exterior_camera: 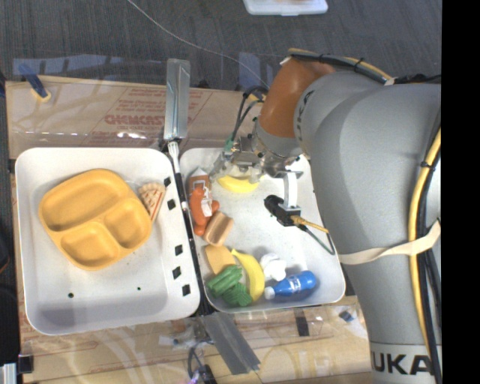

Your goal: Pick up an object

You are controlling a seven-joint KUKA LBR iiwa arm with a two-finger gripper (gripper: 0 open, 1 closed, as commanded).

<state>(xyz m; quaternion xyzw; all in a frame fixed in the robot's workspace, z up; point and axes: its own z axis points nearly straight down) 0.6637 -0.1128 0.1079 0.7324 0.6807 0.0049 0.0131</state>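
Lying just under the claw: yellow lemon.

The arm covers the right bin's far right corner and right rim. The gripper sits over a yellow item, hiding its top, and its fingers are too cluttered to read. A white container is cut off by the top edge. The green item is partly under the banana
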